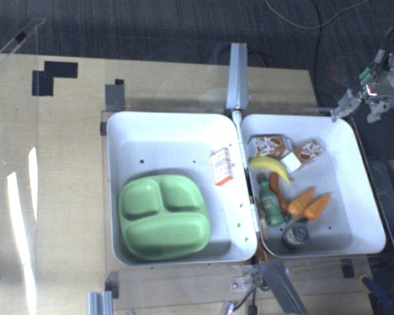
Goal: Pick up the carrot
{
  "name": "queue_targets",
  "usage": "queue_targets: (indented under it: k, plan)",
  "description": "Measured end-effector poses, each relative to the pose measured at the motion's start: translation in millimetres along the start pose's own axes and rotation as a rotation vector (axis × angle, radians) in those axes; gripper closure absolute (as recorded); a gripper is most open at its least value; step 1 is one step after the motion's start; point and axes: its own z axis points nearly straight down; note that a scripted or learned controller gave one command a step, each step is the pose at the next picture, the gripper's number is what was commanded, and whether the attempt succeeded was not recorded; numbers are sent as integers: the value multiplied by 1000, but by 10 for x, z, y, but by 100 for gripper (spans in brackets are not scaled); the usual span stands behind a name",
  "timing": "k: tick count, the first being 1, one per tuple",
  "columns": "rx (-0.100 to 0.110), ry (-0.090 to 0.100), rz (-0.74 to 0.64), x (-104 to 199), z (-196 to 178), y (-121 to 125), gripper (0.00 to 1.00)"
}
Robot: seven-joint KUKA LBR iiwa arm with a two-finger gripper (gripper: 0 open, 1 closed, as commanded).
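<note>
Across the bench (65,195), a pale wood-grain surface is seen, marked near its far left corner by black stepped tape patches (52,74); a sheet of clear plastic (its glare shows as bright streaks) is laid over the left part. Beyond the bench, dark carpeted floor (151,12) is visible, with a thin cable (315,15) looped on it.

Two white bins are set side by side, parted by a grey metal rail (238,77). In the left bin (118,136), a green divided tray (164,215) is placed toward the near side, and a small white and red packet (222,166) is leaned by the right wall; its printing is too small to be read.

In the right bin (361,176), two carrots are found near the middle: one carrot (301,202) is laid at a slant, and a second carrot (317,206) is set just beside it to the right. Close by are a banana (270,168), a green bottle (270,203), a dark round tin (296,235), and two brown and white snack packets (268,144) along the far wall, whose labels cannot be read.

At the upper right, the tool (360,104) is held outside the right bin's far corner, well apart from the carrots, with its fingers spread and nothing between them.
</note>
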Motion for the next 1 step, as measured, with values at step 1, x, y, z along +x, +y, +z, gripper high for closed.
queue_targets:
  k: [1]
  plan:
    - [1, 1, -299, 21, 1219, -863, 0]
